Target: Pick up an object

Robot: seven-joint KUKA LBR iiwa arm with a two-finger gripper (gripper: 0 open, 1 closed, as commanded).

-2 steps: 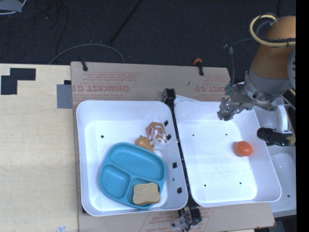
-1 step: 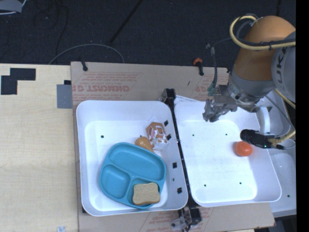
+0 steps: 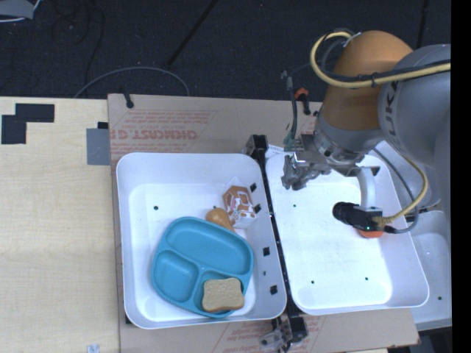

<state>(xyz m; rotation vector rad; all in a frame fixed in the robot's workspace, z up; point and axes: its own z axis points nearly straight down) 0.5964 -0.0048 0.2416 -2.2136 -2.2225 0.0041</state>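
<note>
My gripper [image 3: 296, 173] hangs over the far left corner of the right bin [image 3: 331, 285], close to the divider between the bins. Nothing shows beneath it but white bin floor. The left bin [image 3: 136, 219] holds a blue divided plate [image 3: 188, 259] with a slice of bread [image 3: 223, 295] in its near right compartment. A small orange object [image 3: 218, 218] lies at the plate's far edge. A brown and white packet [image 3: 239, 203] rests just beyond it, near the divider.
A black part with an orange tip [image 3: 358, 217] hangs on a white bracket from the arm's wrist, over the middle of the right bin. Cardboard [image 3: 184, 127] lies under both bins. The black divider rail [image 3: 268, 226] runs between them.
</note>
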